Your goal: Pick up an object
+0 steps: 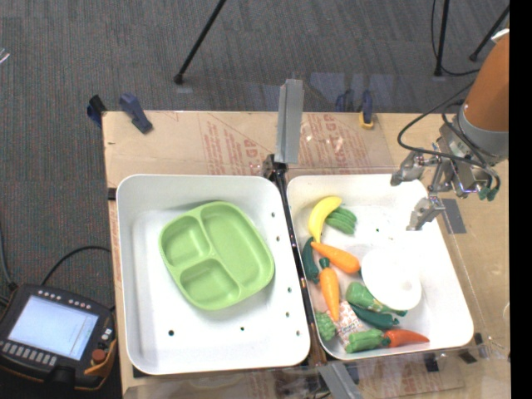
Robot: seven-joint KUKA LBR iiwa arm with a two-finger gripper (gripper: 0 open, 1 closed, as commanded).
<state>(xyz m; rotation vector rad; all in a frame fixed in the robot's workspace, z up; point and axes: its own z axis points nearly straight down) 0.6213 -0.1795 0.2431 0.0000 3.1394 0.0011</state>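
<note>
Green divided plate (pixel 217 254), yellow banana (pixel 322 215), orange carrot (pixel 336 258), white bins (pixel 133 223).

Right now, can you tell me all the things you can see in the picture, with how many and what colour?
bins: two, white, side by side on the bench
divided plate: one, light green, in the left bin
banana: one, yellow, top left of the right bin
carrots: two, orange, left side of the right bin
round plate: one, white, middle of the right bin
green toy vegetables: several, green, along the right bin's left and lower side
red pepper: one, red-orange, bottom of the right bin
handheld controller: one, dark with a screen, on the floor at lower left
gripper: one, grey, above the right bin's upper right corner
</note>
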